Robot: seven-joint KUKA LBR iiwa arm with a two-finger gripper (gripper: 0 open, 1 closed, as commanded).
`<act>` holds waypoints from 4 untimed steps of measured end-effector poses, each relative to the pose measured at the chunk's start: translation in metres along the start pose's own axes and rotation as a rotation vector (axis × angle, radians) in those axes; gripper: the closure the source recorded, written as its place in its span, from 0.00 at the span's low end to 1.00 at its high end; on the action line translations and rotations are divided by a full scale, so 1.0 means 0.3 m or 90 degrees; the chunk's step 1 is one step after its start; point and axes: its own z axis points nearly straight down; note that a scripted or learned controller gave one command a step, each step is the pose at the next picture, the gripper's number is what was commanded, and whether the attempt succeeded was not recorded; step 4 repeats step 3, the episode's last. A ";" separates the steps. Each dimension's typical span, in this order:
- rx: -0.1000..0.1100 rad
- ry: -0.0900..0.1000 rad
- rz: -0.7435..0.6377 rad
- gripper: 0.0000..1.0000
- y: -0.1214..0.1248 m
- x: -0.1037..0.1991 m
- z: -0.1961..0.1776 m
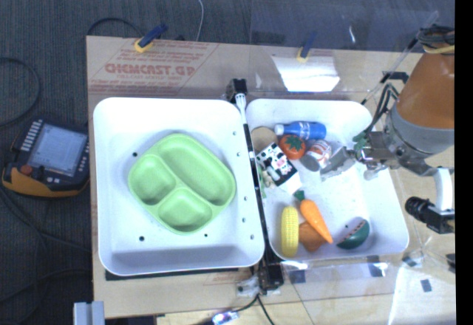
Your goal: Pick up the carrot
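The carrot [315,219], orange with a green top, lies flat in the front half of the right bin [384,202], slanting from upper left to lower right. It rests between a yellow corn cob [289,231] and a watermelon slice [353,234]. My gripper [353,166] hangs over the bin's middle right, behind and to the right of the carrot and apart from it. Its two grey fingers [336,162] stand spread, with nothing between them.
At the back of the right bin lie a blue bottle [301,129], a tomato [293,146], a silver can [318,154] and a black-and-white box [275,163]. The left bin [118,242] holds a green divided plate [182,182]. A handheld pendant [46,157] lies far left.
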 end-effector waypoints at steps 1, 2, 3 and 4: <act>-0.009 -0.001 0.005 0.00 -0.041 0.020 0.507; -0.010 -0.001 0.005 1.00 -0.040 0.019 0.475; -0.003 -0.001 0.137 1.00 -0.053 0.164 0.064; -0.003 -0.001 0.137 1.00 -0.053 0.164 0.064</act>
